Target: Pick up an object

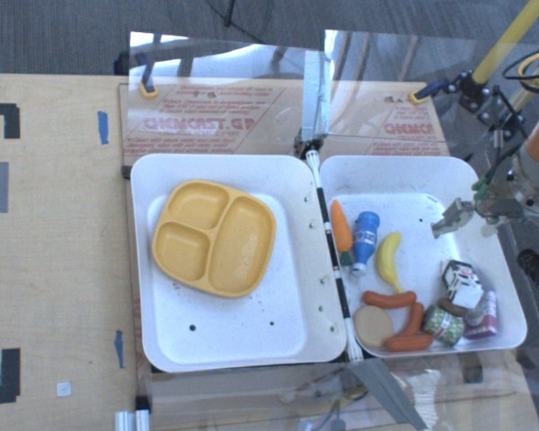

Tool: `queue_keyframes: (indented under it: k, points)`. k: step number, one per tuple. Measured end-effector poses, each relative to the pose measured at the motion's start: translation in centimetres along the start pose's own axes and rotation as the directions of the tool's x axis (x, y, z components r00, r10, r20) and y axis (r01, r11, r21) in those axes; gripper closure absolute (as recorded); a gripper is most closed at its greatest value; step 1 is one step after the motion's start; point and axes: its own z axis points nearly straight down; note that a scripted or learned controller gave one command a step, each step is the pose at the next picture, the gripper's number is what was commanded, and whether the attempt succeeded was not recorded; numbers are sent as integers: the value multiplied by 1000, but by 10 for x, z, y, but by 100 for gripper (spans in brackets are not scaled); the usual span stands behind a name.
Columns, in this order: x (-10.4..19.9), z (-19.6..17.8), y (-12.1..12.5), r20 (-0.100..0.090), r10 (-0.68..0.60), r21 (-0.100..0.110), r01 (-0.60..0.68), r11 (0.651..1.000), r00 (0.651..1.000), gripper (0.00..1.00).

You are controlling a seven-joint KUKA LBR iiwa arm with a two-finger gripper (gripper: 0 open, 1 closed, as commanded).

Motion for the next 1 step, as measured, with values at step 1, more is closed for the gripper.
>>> queue_keyframes:
  k: [1]
  points:
    - [22, 103, 30, 8, -218, -18, 218, 976, 976, 0]
